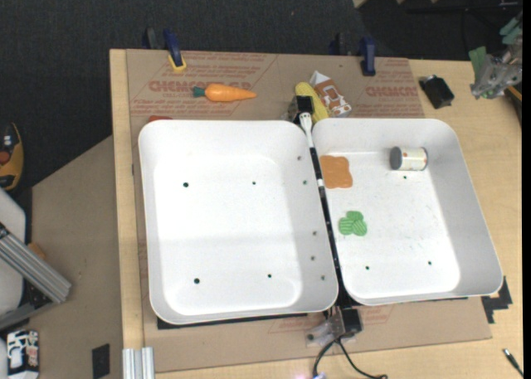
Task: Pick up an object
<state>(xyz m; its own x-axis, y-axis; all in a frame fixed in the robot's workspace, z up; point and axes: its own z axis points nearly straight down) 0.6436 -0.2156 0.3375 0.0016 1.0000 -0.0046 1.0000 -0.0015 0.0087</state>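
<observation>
Two shallow white plastic bins sit side by side on the brown cardboard-covered surface [249, 79]. The left bin [166, 203] holds nothing that can be seen. The right bin [465, 228] holds three objects: a flat orange-brown square piece [336, 172] near its upper left corner, a small green leafy-shaped piece [353, 224] just below that, and a short grey-and-white cylinder [408, 157] lying on its side towards the upper middle, well apart from the other two. Beyond the bins, an orange toy carrot [226, 94] and a yellow toy banana [309, 97] rest on the surface.
</observation>
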